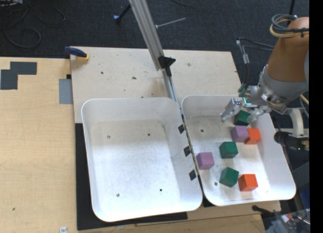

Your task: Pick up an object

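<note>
My gripper (239, 115) hangs over the far part of the right bin (282, 174), open, its grey fingers (228, 111) spread apart. A dark green cube (243, 118) sits right under it, between the fingers, and I see a gap between the left finger and the cube. Just in front lie a purple cube (239, 133) and an orange cube (253, 136), touching each other. Further forward are a green cube (228, 149), a purple cube (205, 159), another green cube (229, 176) and an orange cube (248, 182).
The left bin (101, 126) adjoins the right one along a shared rim with black clips (186, 151). A slanted metal pole (149, 30) rises behind the bins. The arm's orange and grey wrist (287, 65) stands at the right.
</note>
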Tool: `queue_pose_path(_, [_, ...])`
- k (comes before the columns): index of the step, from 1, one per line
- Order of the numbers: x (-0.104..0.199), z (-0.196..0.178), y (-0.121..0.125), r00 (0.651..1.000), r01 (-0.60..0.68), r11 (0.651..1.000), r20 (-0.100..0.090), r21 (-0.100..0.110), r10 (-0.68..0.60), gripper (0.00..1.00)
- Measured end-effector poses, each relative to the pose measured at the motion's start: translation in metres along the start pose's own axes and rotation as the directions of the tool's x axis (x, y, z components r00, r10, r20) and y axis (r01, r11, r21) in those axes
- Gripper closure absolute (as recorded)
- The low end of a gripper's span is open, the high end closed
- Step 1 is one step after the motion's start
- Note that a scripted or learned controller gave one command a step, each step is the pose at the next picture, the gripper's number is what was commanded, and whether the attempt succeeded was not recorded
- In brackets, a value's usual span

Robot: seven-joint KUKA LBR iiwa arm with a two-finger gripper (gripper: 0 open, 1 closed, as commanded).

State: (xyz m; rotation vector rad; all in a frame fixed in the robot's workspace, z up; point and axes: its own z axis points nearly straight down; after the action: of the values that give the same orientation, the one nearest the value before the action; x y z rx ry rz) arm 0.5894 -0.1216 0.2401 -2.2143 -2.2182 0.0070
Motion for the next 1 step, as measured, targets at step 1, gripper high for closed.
queue_pose_path(1, [-0.0009, -0.0025, 0.0007, 1.000, -0.003, 1.000, 0.001, -0.005, 0.003, 0.00])
